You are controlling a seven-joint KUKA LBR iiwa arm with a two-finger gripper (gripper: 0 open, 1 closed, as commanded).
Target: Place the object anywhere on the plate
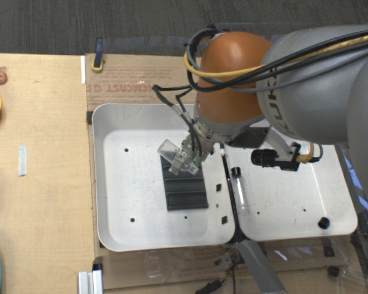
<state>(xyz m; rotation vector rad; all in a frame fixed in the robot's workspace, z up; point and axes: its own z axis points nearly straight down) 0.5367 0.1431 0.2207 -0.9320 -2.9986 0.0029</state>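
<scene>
We see the gripper (185, 159) over a dark ridged block (186, 192) in the left bin (110, 182); whether it's clamped, we cannot tell.

Robot arm seen from above. The large grey cylindrical arm link (319, 84) has a smooth, matte metallic casing and bears dark lettering, partly visible, near its junction with the band. The glossy orange rounded band (230, 78) forms a dome-like segment above the wrist. A bundle of black and yellow cables (294, 51) runs along the casing and loops over the far side of the orange band. Thin black wires (172, 100) lead from the band's left side toward the wrist. A small black cylindrical fitting with a yellow-tipped bracket (282, 158) projects beneath the grey link.
</scene>
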